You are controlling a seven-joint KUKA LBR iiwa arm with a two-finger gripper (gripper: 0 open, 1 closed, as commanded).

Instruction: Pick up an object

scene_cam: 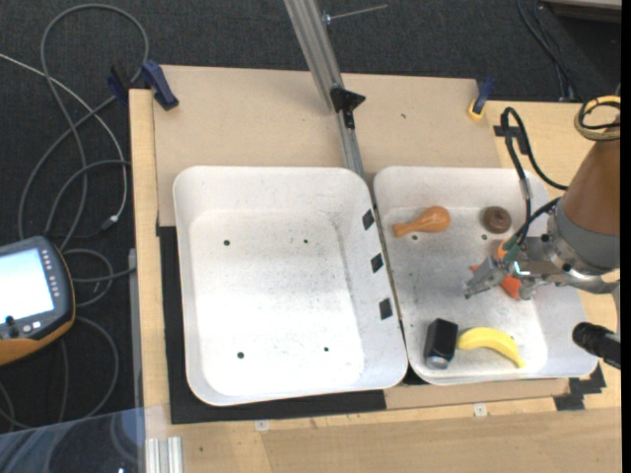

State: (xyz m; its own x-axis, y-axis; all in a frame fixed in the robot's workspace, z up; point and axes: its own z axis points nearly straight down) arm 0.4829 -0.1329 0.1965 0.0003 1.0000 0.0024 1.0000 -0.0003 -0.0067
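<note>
Right bin [414,190]: banana [490,344], black box [440,342], brown disc [496,219] near end effector [485,280].

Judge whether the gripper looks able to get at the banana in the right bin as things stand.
Probably yes. The banana lies uncovered near the right bin's front wall, just below the gripper; the black object beside it sits slightly apart, so nothing seems to block a descent.

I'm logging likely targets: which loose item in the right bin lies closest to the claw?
The small orange piece, right at the claw. The banana, black block, brown disc and tan pear-shaped piece lie farther off.
</note>
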